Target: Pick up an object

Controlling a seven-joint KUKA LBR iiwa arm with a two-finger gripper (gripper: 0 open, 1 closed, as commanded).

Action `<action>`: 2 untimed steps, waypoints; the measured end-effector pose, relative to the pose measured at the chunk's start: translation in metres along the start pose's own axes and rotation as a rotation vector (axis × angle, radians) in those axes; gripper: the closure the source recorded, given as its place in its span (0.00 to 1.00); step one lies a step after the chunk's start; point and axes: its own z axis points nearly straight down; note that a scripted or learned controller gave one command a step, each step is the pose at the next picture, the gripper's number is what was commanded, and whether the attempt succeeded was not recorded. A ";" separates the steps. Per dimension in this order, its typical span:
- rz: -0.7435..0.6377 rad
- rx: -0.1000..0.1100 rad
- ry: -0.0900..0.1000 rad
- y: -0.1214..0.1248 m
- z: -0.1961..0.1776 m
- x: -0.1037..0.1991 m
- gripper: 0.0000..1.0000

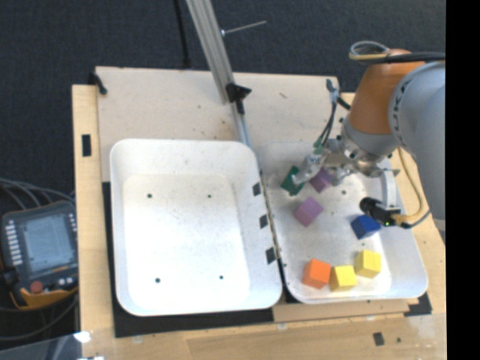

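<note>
The fingers [321, 169] hang low over the upper part of the right bin [409, 280], and a purple block [322, 180] sits right at their tips, partly covered by them; whether it is pinched between them or just lies under them cannot be told, nor how far apart they stand. That block is small, dull violet and only half in sight. Just left of the fingers a green block [292, 180] lies tilted near the bin's left wall. Below the fingers, a little apart, a second, paler purple cube [307, 211] rests flat. Down to the right is a blue block [365, 226]. Further below, near the bin's lower edge, an orange cube [316, 273] and two yellow cubes [344, 277] [368, 263] sit in a row.
</note>
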 end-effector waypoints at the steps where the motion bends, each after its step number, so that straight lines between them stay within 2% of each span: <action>1: 0.005 -0.007 0.000 0.001 -0.014 -0.001 1.00; 2: -0.002 -0.008 0.001 0.003 -0.079 -0.001 1.00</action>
